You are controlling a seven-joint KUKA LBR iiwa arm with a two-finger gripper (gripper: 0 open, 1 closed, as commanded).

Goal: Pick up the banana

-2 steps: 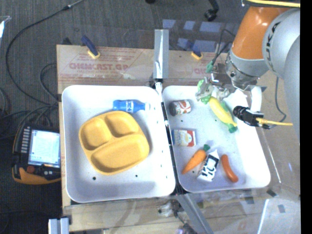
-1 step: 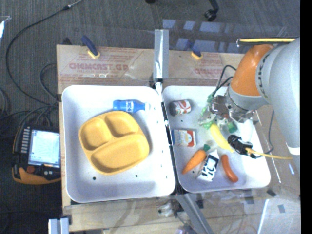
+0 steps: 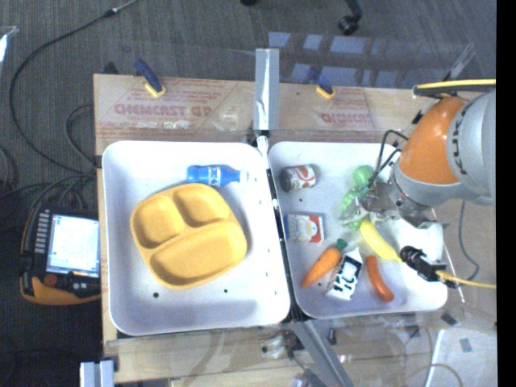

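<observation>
The yellow banana lies in the right bin, slanting from upper left to lower right between the carrot and the bin's right wall. My gripper hangs directly over the banana's upper end, low in the bin, under the grey wrist and orange band. The wrist's dark body hides where the gripper meets the banana.
Around the banana lie a green item, a carrot, a black-and-white box and a red sausage. A can and small carton sit further left. The left bin holds a yellow divided plate and a blue bottle.
</observation>
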